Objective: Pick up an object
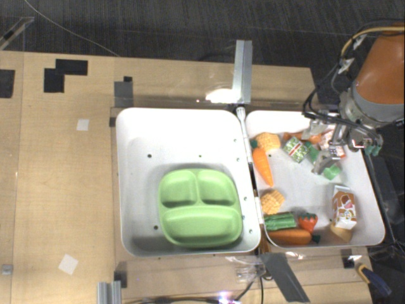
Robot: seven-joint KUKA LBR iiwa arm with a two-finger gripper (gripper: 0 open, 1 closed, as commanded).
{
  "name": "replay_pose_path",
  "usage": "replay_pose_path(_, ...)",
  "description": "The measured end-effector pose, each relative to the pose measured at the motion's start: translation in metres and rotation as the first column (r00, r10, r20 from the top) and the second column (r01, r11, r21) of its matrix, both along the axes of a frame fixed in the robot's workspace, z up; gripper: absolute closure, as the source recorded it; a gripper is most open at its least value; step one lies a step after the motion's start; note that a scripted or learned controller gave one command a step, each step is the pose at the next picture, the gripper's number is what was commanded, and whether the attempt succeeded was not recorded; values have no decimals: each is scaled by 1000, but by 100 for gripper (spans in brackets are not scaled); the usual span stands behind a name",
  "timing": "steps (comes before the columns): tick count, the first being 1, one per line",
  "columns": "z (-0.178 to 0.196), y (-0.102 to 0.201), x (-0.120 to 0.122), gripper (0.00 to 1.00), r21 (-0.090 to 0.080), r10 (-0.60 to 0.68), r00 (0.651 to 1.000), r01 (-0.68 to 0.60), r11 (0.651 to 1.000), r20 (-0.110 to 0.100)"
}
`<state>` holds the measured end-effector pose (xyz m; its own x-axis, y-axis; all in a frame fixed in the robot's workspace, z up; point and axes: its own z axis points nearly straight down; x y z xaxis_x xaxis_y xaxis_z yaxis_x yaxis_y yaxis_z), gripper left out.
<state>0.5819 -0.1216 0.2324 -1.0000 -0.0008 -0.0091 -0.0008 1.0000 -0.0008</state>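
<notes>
My gripper hangs low over the far right part of the right bin, under the orange-banded wrist. A small green block lies just beneath it, partly covered. A green and white can sits to the gripper's left, and red and white bits lie behind the gripper. Along the bin's left side are a tan bun, an orange carrot and a yellow corn piece. At the front lie a green cucumber, a red tomato and an orange sausage. A brown and white carton stands front right.
The left bin holds a green divided plate. A metal post rises behind the divider between the two bins. The arm's cables loop over the right bin's far right corner.
</notes>
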Motion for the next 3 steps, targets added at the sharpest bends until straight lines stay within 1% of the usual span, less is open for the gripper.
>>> replay_pose_path(1, -137, -86, -10, 0, 0, -175, 984, 175, 984, -5)
replay_pose_path(2, -143, -76, -42, 0, -1, -188, 982, 188, 982, 7)
replay_pose_path(3, -142, -42, -44, 0, -4, -10, 1000, 11, 1000, 9)
